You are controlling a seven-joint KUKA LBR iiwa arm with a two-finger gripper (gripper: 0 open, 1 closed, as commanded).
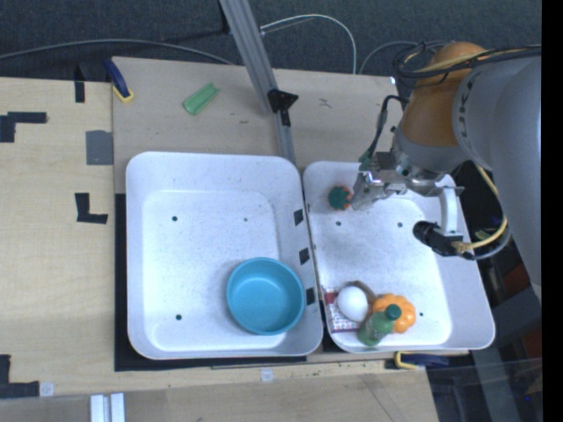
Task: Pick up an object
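Observation:
My gripper (359, 192) hangs low over the far left part of the right bin (422, 262). A small green and orange object (339, 198) lies right beside its tip, touching or nearly touching it. At the near edge of the same bin sit a white ball (353, 303), an orange toy with a green top (396, 313) and a green bottle-like piece (376, 328). A blue bowl (264, 294) rests in the near right part of the left bin (176, 236).
A grey pole (255, 51) slants across the bench behind the bins. A green block (200, 98) and a blue and yellow clip (119, 81) lie on the bench at the back left. Cables loop behind the arm.

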